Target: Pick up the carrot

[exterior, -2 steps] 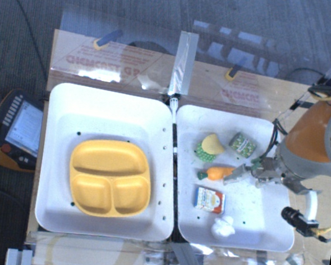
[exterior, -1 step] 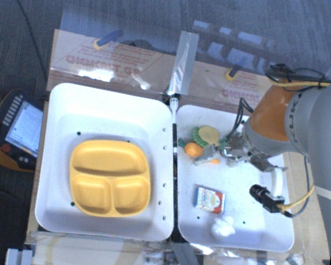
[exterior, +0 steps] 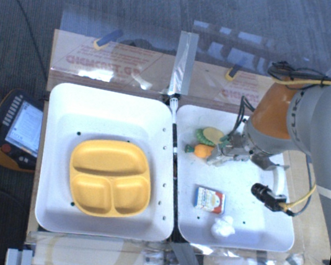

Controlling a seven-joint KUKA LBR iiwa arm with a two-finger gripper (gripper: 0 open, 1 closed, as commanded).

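- Camera view, looking down at a slant on two shallow white bins set side by side on a bench.
- The grey arm (exterior: 319, 117), with its orange band (exterior: 274, 110), comes in from three o'clock and bends down over the upper part of the right bin (exterior: 273, 238).
- The gripper (exterior: 219, 156) points toward nine o'clock, low over the bin floor. Its metal fingers blur together here, so I cannot tell how far apart they are, nor whether anything sits between them.
- The carrot (exterior: 202, 150), a small orange piece, lies in the right bin near its left wall, just beside the gripper tip at the tip's nine o'clock side. Whether the tip touches it cannot be made out.
- A green and pale yellow item (exterior: 210, 135) lies just at twelve o'clock of the carrot, touching or nearly touching it, close under the wrist.
- A small red and white box (exterior: 209, 200) lies flat near the middle of the right bin, at six o'clock from the carrot and well apart from it.
- A white crumpled lump (exterior: 222, 227) sits at five o'clock of the box, near the bin's lower edge.
- A black cable plug (exterior: 266, 196) hangs off the arm at four o'clock of the gripper.
- The left bin (exterior: 69, 106) holds a yellow divided plate (exterior: 109, 177) with three compartments.
- A handheld control pad (exterior: 18, 129) lies on the floor at nine o'clock of the left bin.
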